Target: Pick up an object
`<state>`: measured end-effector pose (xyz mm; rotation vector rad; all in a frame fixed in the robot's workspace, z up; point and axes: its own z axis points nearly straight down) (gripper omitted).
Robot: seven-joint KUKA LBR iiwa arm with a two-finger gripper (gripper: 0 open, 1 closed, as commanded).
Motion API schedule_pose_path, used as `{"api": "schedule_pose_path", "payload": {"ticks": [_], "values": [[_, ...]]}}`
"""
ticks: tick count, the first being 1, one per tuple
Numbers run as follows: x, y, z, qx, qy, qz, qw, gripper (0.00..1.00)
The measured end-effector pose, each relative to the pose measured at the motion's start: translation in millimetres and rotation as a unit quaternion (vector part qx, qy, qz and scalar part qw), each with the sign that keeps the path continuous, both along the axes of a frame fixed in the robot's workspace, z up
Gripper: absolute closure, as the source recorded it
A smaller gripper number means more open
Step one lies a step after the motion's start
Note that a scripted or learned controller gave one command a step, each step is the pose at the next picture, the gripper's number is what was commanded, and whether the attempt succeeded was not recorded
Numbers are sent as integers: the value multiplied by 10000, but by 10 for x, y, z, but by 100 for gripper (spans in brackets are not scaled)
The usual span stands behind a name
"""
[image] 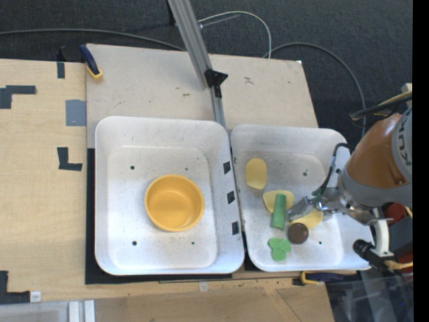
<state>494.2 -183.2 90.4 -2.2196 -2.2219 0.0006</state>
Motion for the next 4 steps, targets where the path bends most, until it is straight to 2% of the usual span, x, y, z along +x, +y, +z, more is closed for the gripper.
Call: {"api": "schedule_pose_path", "payload": {"ticks": [1, 2, 4], "values": [[65, 0, 163, -17, -97, 2, 10000, 100], [140, -7, 610, -7, -17, 5, 10000, 100], [285, -97, 1653, -12, -23, 2, 10000, 100]]}}
